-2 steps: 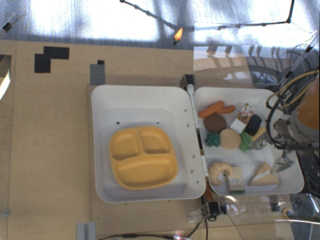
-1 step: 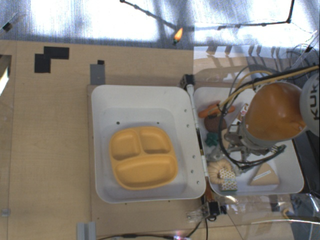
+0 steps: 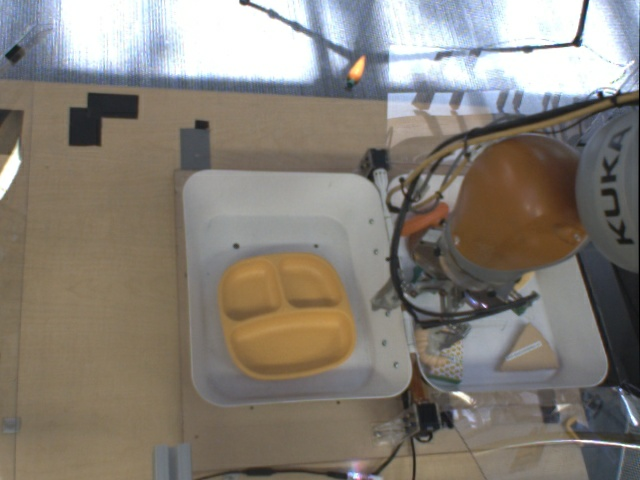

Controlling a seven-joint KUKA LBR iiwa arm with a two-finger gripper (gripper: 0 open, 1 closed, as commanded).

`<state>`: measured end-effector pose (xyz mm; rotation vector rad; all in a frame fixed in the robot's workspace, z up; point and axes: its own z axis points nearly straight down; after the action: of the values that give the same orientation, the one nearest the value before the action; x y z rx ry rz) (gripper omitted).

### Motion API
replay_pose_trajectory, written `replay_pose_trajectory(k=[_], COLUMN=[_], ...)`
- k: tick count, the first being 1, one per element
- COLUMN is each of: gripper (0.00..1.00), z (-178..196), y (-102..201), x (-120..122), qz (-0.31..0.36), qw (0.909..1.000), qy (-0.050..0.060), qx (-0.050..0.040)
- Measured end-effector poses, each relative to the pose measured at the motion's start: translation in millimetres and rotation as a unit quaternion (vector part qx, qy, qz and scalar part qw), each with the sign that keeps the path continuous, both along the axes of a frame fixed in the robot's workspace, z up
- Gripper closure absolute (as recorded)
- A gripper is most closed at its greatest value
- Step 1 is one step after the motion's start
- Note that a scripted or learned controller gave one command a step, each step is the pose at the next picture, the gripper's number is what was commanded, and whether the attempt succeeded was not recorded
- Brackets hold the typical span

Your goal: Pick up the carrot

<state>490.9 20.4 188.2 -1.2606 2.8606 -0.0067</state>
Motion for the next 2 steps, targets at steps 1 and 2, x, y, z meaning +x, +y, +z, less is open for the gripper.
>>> replay_pose_trajectory(k=[1, 2], gripper=[0.00, 0.00], z=[-2, -10], y=[60, 113], x=[6, 83], qz=[-0.013, -0.169], qw=[0.9999, 0.9856], qy=[0.003, 0.003], qx=[0.0022, 0.0042])
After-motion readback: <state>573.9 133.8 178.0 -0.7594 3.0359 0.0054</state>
